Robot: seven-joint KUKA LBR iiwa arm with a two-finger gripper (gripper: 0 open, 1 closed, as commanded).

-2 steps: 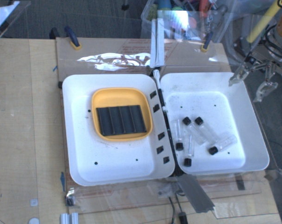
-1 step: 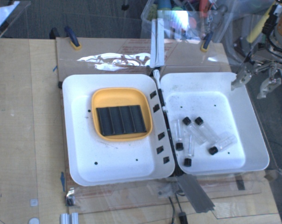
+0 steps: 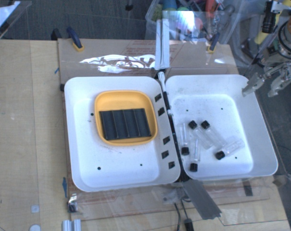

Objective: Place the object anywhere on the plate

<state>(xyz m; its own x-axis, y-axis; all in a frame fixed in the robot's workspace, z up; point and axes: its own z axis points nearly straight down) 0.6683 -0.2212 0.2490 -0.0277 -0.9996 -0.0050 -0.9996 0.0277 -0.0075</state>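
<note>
A pale wooden bench [image 3: 25, 129] carries two shallow white bins side by side, resting on a brown sheet [image 3: 111, 49] whose far strip catches a bright glare. In the left bin [image 3: 82, 170] sits a yellow plate [image 3: 125, 97] with rounded corners, and a black ribbed pad [image 3: 125, 123] lies flat inside it. Along the seam between the bins runs a row of small black clips [image 3: 165, 139].

The right bin [image 3: 241, 105] holds a loose cluster of clear vials with black caps [image 3: 203, 138], lying on their sides near the middle and front of the bin, some touching; they are well apart from the plate.

Behind the bins, a clear tub of colourful clutter [image 3: 198, 4] stands against dark carpet.

At the far right, the gripper [image 3: 265, 81] hangs over the right bin's far right corner, above its rim, with cables and grey hardware behind it. Whether its fingers are apart or together cannot be told. No writing is legible.
</note>
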